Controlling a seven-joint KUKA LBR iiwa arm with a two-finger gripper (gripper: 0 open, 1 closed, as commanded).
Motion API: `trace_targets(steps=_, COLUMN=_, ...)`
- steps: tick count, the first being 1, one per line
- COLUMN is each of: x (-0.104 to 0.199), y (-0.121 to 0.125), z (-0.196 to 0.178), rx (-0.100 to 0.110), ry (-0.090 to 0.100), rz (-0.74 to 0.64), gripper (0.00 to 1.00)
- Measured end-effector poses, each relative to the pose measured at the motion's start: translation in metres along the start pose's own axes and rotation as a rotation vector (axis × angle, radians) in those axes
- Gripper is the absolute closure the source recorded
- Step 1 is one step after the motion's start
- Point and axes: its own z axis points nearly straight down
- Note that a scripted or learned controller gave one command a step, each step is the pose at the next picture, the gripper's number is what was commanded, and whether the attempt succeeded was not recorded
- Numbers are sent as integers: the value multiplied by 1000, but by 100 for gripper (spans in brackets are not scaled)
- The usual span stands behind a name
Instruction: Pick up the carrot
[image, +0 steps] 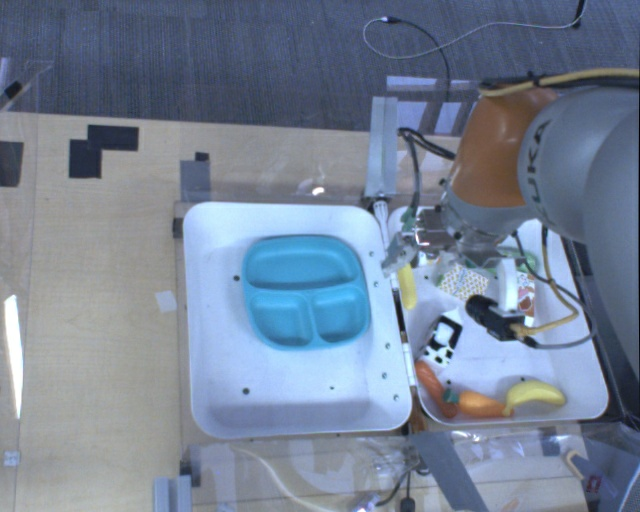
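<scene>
Tool (425, 240) sits at the right white plastic bin's (590, 400) 11 o'clock corner, mostly hidden under the grey arm's wrist and orange band; can't tell its state, nothing visibly in it. Orange tapered carrot (478, 404) lies at the bin's 6 o'clock edge, well apart from the tool, touching a yellow banana (533, 395) at its 3 o'clock. Left white bin (215, 400) holds a blue three-compartment plastic tray (304, 290). Right bin clutter under the arm is hard to identify.

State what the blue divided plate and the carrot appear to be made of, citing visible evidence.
Blue divided plate: likely moulded plastic, with uniform colour, soft sheen and rounded compartment ridges. Carrot: probably a plastic toy, smooth and evenly orange; too small to be sure.
</scene>
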Motion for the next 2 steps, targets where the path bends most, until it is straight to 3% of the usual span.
trace_targets(steps=1, x=-1, y=2, z=-9, rx=-2, ry=0, rz=0, gripper=100)
trace_targets(steps=2, x=-1, y=2, z=-9, rx=-2, ry=0, rz=1, gripper=0)
